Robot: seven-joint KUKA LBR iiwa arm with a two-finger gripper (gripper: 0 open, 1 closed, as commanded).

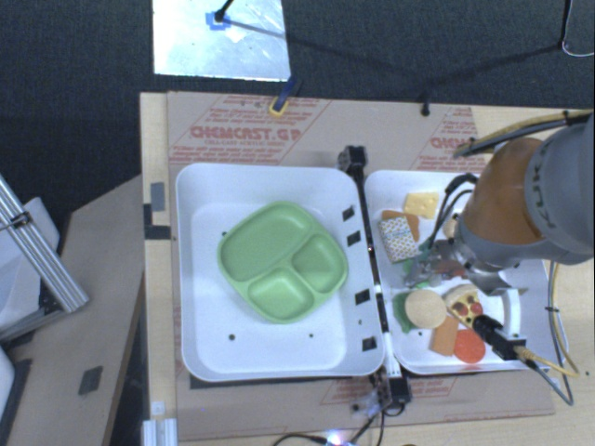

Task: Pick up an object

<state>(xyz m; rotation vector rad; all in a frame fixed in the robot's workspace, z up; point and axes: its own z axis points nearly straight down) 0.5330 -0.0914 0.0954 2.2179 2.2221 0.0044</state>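
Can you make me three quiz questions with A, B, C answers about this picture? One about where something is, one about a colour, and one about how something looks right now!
1. Where is the tray?
A. In the left bin
B. In the right bin
C. On the floor

2. What colour is the tray?
A. Red
B. Blue
C. Green

3. What is in the tray's compartments?
A. Toy food
B. Nothing
C. Water

Answers:
1. A: the tray lies in the middle of the left bin, while the toy food is heaped in the right bin under the arm.
2. C: it is pale green against the white bin.
3. B: all its compartments show bare green bottoms.
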